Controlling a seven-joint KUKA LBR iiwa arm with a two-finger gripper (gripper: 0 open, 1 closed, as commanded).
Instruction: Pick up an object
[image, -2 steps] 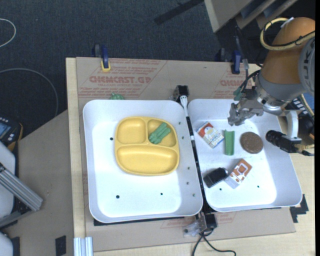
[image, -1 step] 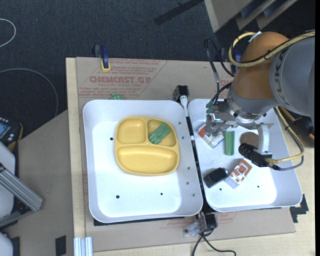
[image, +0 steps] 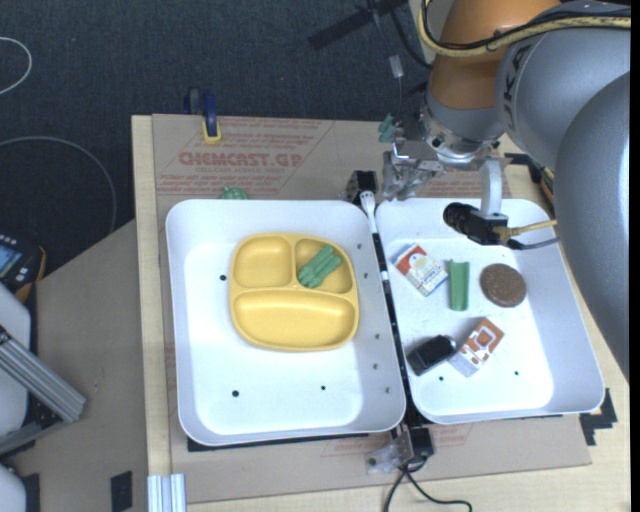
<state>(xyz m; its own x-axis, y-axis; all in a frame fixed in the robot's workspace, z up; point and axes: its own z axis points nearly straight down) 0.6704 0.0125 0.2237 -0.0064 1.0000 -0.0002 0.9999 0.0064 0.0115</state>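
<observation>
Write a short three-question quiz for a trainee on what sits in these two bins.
1. True or false: the green object lies in the yellow divided plate's upper right compartment.
2. Which bin holds the brown disc: left bin or right bin?
3. Multiple choice: what lies directly left of the green stick? A) the small printed carton B) the black block C) the yellow plate

Key: 1 true; 2 right bin; 3 A.

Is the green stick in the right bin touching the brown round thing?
Apart. The camera view shows bare white bin floor between the green stick and the brown round thing; they lie side by side.
</observation>
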